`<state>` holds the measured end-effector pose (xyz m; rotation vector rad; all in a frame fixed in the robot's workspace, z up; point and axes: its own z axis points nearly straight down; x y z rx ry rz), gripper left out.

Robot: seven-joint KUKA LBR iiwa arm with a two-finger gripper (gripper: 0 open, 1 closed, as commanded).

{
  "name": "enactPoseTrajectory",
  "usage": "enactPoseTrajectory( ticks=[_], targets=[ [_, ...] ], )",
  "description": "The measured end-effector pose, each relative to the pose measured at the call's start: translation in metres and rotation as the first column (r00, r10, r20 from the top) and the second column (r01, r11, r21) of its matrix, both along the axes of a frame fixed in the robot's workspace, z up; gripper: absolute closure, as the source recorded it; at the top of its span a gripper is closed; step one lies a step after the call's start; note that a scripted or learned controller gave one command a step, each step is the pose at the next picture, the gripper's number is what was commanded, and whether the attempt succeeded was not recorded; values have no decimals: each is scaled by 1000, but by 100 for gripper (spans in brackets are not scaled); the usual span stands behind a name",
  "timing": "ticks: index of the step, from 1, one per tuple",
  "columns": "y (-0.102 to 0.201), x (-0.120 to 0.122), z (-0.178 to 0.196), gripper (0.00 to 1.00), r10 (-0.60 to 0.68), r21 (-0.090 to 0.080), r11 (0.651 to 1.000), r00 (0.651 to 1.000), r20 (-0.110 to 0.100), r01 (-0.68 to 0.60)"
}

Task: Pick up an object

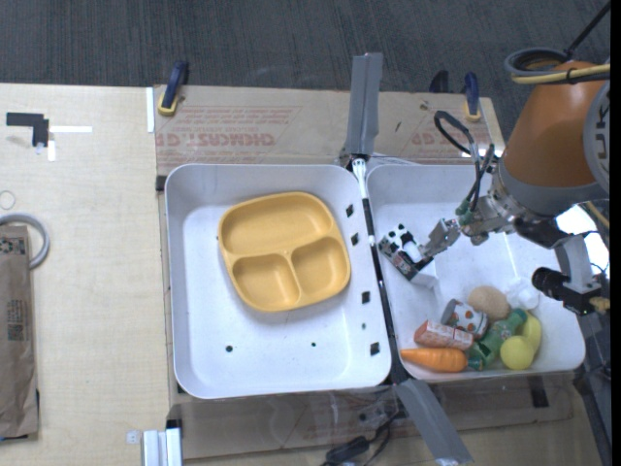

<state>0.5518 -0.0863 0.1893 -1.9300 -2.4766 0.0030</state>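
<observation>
My gripper (412,256) reaches down and to the left into the right bin (427,197), close to the bin's left wall. A small black-and-white thing (396,242) lies right at the gripper's tip, and I cannot tell whether it is held. Several objects are piled in the bin's near right corner: an orange carrot (434,359), a red packet (441,335), a small can (464,316), a tan potato-like piece (490,302), a green bottle (495,338) and a yellow lemon (519,352). The gripper is apart from that pile, to its upper left.
The left bin (194,299) holds a yellow divided plate (284,250). A grey divider bar (365,115) runs between the bins at the back. The orange and grey arm (553,153) looms over the right bin's far right corner. Cables (456,134) hang near it.
</observation>
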Motion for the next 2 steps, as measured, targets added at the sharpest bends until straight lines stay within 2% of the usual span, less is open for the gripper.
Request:
enactPoseTrajectory(
  ticks=[1, 2],
  targets=[
    [23, 16, 34, 0, 108, 0, 994, 994, 0, -108],
    [26, -11, -1, 0, -30, 0, 1000, 1000, -3, 30]
  ],
)
